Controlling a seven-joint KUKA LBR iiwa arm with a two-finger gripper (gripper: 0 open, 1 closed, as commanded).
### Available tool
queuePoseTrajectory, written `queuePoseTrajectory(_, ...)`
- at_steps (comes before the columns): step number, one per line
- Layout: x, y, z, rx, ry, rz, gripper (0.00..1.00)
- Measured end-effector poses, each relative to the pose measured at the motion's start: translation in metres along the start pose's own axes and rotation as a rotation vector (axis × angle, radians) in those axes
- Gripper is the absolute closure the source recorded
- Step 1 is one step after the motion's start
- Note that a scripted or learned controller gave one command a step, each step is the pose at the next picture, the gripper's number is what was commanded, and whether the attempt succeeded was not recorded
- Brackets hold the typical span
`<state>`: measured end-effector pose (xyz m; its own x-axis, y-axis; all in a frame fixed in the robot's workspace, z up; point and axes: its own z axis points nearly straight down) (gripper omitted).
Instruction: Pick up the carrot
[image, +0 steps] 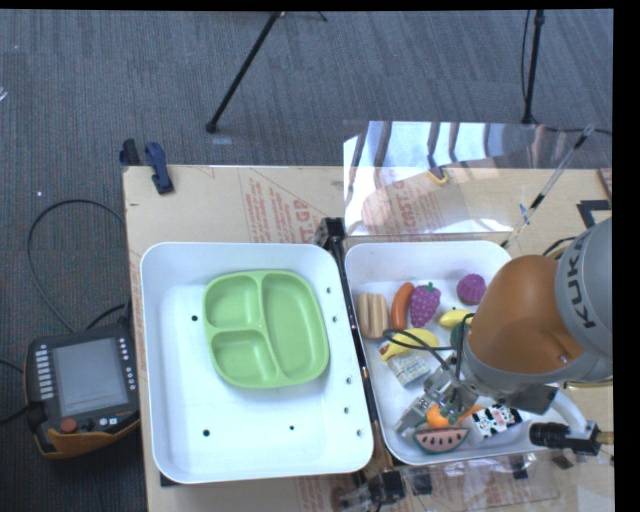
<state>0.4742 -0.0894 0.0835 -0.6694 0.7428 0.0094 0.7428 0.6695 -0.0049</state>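
Down in the right-hand bin (440, 255), the hand (447, 398) sits low at the near end, just above the watermelon slice (441, 438), with the orange-banded arm (520, 320) bulking over it from the right. Something small and orange, most likely the carrot (437, 416), lies directly at the fingertips, touching the top edge of the watermelon slice, with a hint of green beside it; whether the hand is spread around it or pressed onto it I cannot tell, since the metal parts blur together at this slant. Taking the watermelon slice as the marker: a black-and-white cow toy (494, 418) lies just to its right, a banana (408, 342) farther up the bin from it, then a bread slice (373, 314), a sausage (402, 303), a purple grape bunch (425, 302) and a plum (471, 288) toward the far wall. Well to its left, in the other bin (175, 400), rests a green divided plate (267, 327). My reading is that the grasp itself is under way. Next would be a firm close on the carrot alone, then a straight lift clear of the watermelon slice and cow toy crowding it.
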Motion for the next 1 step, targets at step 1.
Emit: queuePoseTrajectory(1, -0.0007, -0.0001, -0.0079, -0.001, 0.003, 0.011, 1.0)
